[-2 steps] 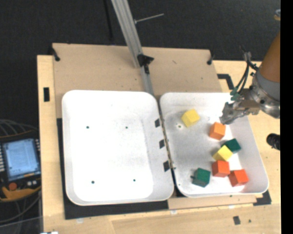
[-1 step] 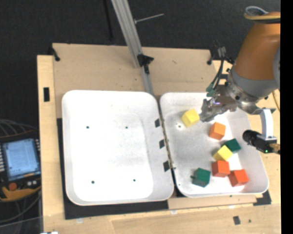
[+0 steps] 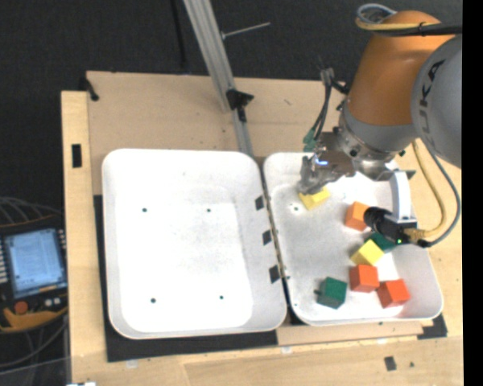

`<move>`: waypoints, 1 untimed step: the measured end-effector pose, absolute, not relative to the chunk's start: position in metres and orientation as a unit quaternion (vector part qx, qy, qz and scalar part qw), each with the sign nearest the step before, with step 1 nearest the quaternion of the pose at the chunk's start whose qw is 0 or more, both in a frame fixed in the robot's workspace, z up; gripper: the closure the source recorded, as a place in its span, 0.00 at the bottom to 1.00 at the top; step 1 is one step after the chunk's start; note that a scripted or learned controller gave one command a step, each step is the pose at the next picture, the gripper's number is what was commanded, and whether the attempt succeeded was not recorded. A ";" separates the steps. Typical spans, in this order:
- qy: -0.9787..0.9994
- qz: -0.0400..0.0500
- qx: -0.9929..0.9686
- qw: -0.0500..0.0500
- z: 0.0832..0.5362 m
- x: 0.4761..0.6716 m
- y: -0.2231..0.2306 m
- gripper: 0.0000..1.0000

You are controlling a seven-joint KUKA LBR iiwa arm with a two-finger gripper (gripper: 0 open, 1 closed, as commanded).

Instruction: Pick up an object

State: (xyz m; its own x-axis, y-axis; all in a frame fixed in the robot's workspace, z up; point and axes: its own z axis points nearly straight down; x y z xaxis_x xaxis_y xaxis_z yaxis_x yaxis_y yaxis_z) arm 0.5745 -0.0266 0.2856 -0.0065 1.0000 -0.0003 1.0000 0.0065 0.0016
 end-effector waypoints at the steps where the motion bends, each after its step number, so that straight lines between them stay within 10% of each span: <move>1: 0.709 0.001 0.705 0.001 0.275 0.589 0.025 1.00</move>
